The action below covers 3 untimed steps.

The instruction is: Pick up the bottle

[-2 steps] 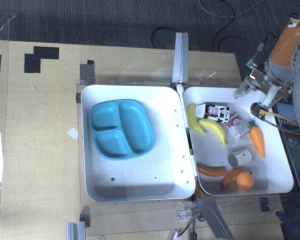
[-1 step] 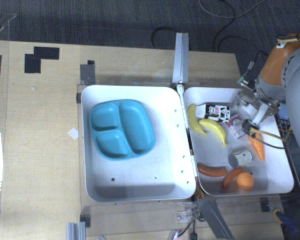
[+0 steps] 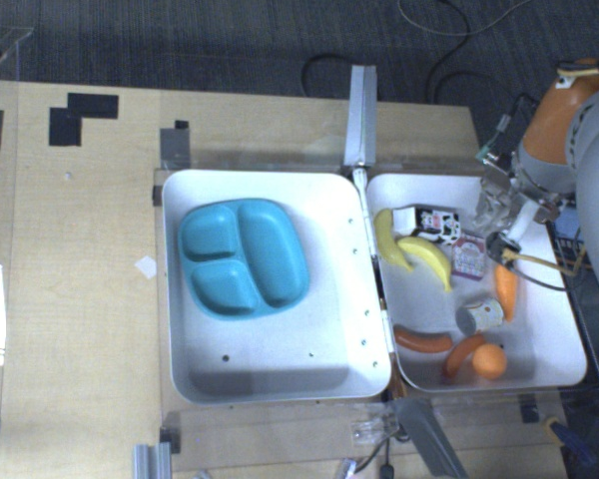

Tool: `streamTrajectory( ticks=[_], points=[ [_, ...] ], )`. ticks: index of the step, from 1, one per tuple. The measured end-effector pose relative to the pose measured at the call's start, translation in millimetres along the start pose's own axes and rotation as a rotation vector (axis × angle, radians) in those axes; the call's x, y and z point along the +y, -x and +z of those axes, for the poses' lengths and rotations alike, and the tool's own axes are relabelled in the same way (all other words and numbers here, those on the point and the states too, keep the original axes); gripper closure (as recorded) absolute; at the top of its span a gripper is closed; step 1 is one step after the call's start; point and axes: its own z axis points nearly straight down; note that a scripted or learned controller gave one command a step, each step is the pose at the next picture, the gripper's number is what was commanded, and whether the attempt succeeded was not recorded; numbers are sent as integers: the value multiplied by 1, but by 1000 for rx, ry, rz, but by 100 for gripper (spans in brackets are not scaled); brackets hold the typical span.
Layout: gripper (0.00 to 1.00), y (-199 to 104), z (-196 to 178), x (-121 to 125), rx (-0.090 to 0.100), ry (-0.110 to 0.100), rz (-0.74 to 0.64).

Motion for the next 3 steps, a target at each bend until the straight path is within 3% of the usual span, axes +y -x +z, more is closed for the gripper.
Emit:
streamTrajectory(
  ticks=[1, 3],
  points=[
    [100, -1, 14, 19, -3, -6, 220],
    [100, 16, 14, 10, -5, -7, 593]
  ],
)
